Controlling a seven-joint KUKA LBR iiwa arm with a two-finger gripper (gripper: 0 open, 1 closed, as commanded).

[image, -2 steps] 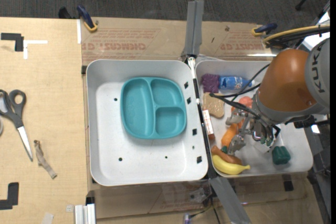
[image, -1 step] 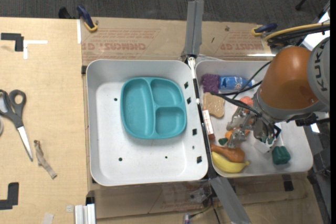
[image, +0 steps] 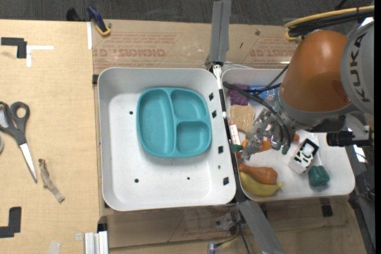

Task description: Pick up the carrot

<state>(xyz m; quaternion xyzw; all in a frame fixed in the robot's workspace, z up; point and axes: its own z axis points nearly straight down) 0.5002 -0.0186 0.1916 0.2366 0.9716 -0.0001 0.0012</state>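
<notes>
on the bare wooden surface (image: 47,98) far to the claw's left lie a pair of scissors (image: 18,134), well apart from the work and playing no part in it. nearer, the left bin (image: 113,187) carries a teal divided plate (image: 174,122), lying flat in its middle, probably as a place to set things down. the claw (image: 257,143) hangs over the right bin (image: 339,187), close to that bin's left wall, its fingers pointing down and left among the clutter; whether they are spread or closed i cannot tell, and nothing shows clearly between them. the carrot (image: 260,173) lies just below the claw, on its side and resting against a yellow banana (image: 260,186). to the claw's right sit a white block (image: 303,154) and a green piece (image: 318,176), so a descent should stay close to the left wall.
</notes>
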